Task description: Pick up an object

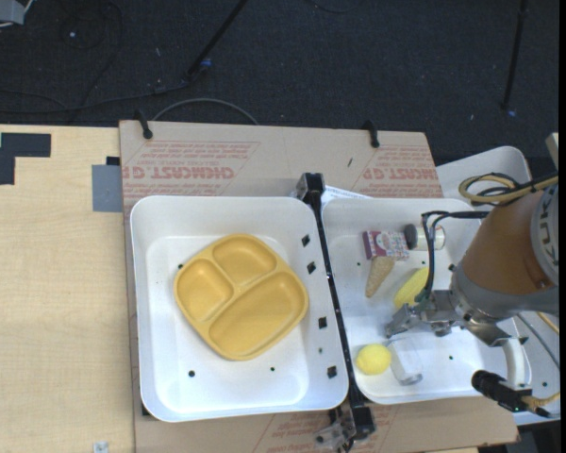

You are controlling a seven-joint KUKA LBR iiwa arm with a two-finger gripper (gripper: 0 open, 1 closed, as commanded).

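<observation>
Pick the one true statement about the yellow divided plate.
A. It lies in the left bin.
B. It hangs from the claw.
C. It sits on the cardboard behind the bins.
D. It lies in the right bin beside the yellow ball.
A: the yellow divided plate lies flat on the floor of the left bin, while the yellow ball is in the right bin.

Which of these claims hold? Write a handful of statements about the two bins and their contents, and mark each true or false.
1. The yellow plastic divided plate lies in the left white bin. True.
2. The yellow ball lies in the left bin. False: it lies in the right white bin, near its front left corner.
3. The beige cone lies in the right bin. True.
4. The divided plate has two compartments. False: three.
5. The small maroon-and-white carton sits on the plate. False: it lies in the right bin, behind the cone.
</observation>
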